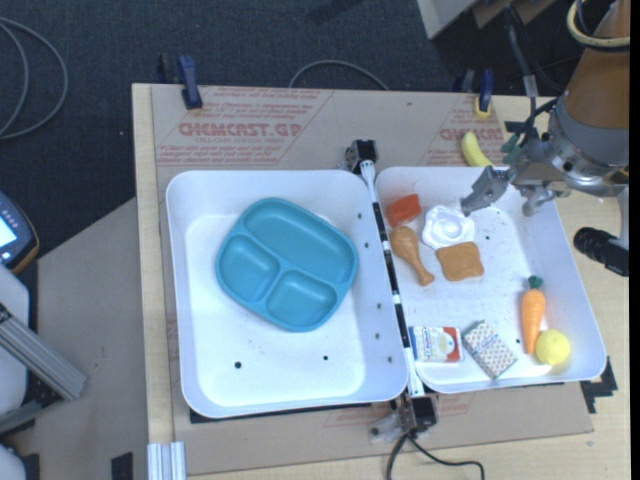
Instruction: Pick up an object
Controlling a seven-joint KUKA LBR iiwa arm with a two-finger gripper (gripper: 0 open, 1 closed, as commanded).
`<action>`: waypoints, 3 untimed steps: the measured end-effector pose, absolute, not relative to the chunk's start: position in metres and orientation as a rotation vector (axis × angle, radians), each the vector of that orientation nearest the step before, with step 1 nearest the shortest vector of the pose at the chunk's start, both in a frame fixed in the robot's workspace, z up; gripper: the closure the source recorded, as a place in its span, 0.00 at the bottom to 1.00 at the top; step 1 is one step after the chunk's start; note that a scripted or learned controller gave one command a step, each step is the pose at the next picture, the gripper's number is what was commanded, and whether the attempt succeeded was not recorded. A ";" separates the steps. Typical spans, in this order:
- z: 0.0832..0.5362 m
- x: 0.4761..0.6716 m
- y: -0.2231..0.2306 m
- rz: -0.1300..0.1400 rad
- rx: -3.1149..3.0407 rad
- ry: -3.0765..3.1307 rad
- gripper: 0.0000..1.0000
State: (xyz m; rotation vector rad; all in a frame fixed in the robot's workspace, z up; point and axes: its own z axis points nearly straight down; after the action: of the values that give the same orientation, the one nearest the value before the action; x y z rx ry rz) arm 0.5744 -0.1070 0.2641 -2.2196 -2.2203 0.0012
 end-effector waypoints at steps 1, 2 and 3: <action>0.187 0.576 -0.151 0.009 -2.222 -2.212 0.00; 0.078 0.589 -0.140 0.005 -2.215 -2.218 0.00; 0.095 0.591 -0.142 -0.002 -2.225 -2.222 1.00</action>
State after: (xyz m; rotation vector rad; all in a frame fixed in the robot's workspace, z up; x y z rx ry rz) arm 0.5910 -0.1415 0.0952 -2.2246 -2.2225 -0.0024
